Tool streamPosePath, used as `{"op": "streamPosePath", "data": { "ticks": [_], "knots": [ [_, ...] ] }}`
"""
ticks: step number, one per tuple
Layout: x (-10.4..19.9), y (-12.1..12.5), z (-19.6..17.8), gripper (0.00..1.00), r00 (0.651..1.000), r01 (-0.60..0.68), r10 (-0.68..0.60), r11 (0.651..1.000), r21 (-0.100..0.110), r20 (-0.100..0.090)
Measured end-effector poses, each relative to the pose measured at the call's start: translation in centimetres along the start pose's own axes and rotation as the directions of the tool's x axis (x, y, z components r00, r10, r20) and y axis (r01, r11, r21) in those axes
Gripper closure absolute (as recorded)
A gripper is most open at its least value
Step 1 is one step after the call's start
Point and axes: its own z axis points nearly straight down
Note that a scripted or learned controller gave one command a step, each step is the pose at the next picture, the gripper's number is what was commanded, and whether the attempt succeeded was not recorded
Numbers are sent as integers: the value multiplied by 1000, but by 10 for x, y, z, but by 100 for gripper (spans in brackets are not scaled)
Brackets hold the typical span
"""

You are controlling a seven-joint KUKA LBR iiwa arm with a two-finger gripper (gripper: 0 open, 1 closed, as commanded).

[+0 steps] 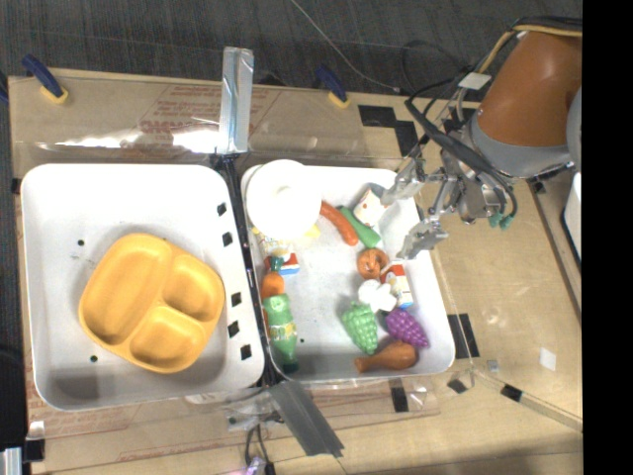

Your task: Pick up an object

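gripper (415, 211) spread open, holding nothing, above right bin (326, 349) edge near toy food pile (381, 300). best approach: lower straight over one separated piece, then close.

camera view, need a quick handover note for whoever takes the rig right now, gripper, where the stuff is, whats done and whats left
Gripper: jaws open, holding nothing, over the right edge of the right bin, by its upper right corner.

Things: the right bin holds toy food: white plate at upper left, carrot, green bottle along the left wall, green grapes, purple grapes and drumstick at lower right. The left bin holds a yellow divided tray.

Done: nothing picked up yet.

Left: lower onto an item, close the jaws, lift. The small pieces near the right wall look closest.
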Motion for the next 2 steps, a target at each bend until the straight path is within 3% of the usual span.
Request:
{"op": "streamPosePath", "data": {
  "ticks": [1, 2],
  "knots": [
    [-4, 9, 123, 0, 999, 35, -35, 999, -5, -10],
    [-14, 3, 169, 0, 1000, 1, -1, 1000, -1, -1]
  ]
}}
